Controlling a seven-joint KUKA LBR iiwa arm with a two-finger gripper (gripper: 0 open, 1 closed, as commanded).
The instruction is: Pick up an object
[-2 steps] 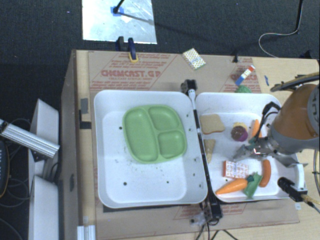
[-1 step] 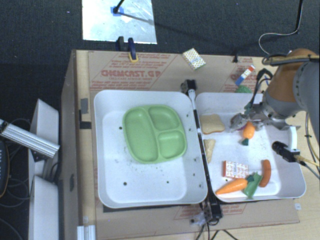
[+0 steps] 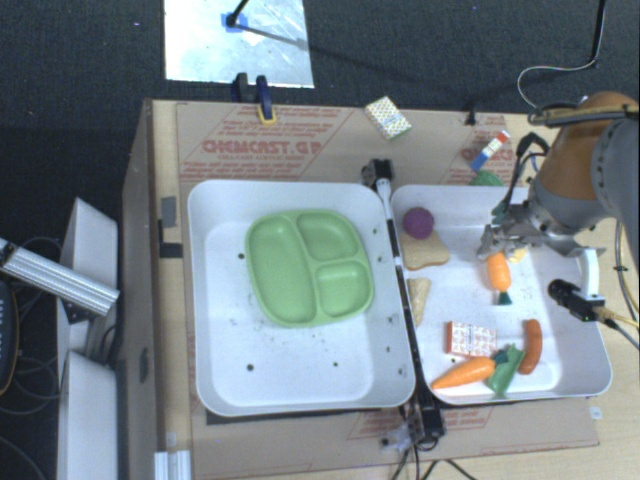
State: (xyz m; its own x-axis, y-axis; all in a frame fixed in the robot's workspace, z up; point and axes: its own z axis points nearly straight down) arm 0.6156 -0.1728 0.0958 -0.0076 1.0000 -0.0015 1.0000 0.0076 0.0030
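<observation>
My gripper (image 3: 505, 238) hangs over the upper right part of the right bin (image 3: 590, 363), below the grey arm with the orange band. A small orange carrot (image 3: 497, 270) with a green top lies just under and in front of the gripper, very close to it; whether they touch cannot be made out. Also in this bin are a purple ball (image 3: 419, 222), a tan toast slice (image 3: 427, 256), a red and white box (image 3: 470, 340), a larger carrot (image 3: 463, 373) with green leaves (image 3: 506, 366), and a brown-red sausage (image 3: 531, 345).
The left bin (image 3: 230, 368) holds a green divided plate (image 3: 308, 266). A pale cracker (image 3: 417, 298) lies by the divider between the bins. A black fitting (image 3: 570, 298) sticks out near the right bin's right wall. Small blocks (image 3: 388, 117) lie on the cardboard behind the bins.
</observation>
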